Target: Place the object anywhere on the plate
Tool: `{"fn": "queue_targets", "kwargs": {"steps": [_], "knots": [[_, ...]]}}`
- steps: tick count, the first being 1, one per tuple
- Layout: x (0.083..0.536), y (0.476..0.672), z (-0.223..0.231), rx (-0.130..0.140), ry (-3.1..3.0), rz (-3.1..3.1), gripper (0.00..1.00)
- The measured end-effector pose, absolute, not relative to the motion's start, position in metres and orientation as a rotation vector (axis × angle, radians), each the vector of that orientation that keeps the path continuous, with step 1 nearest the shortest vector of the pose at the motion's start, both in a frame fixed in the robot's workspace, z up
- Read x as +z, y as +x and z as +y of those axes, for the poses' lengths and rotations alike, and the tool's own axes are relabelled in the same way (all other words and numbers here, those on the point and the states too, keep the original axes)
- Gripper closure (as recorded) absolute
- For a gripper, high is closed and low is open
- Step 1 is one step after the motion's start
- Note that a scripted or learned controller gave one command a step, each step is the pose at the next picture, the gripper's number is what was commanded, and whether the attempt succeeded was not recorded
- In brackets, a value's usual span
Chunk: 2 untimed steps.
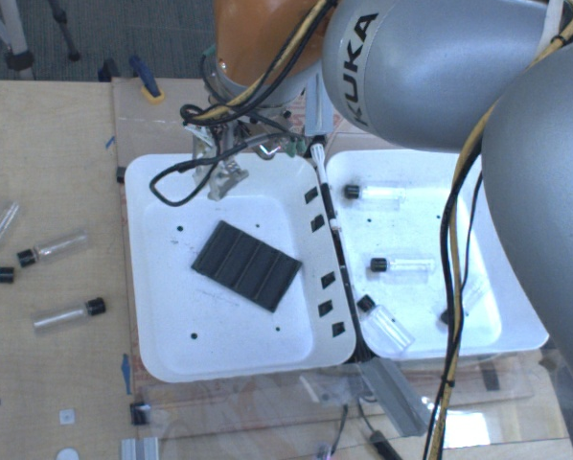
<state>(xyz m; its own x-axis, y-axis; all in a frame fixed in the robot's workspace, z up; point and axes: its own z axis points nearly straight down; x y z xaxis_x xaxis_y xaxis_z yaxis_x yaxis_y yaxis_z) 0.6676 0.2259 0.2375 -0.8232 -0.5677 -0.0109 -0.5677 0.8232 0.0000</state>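
The gripper (225,178) hangs over the upper part of the left bin (152,333), at about twelve o'clock from the dark ribbed plate (246,265) lying flat near that bin's middle; whether the claw is released or clenched cannot be told. In the right bin (516,329) lie three clear vials with black caps: one (373,195) at eleven o'clock, one (401,267) near the centre, one (384,322) at seven o'clock. More vials (68,312) rest on the bench (47,391), at nine o'clock of the bins.
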Motion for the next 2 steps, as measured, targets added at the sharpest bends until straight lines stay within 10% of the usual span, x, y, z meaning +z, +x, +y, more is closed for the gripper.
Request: {"fn": "queue_targets", "kwargs": {"steps": [1, 2], "knots": [[0.144, 0.667, 0.225, 0.005, -0.886, 3.012, 1.00], [0.230, 0.668, 0.226, 0.003, -1.632, 2.671, 1.00]]}}
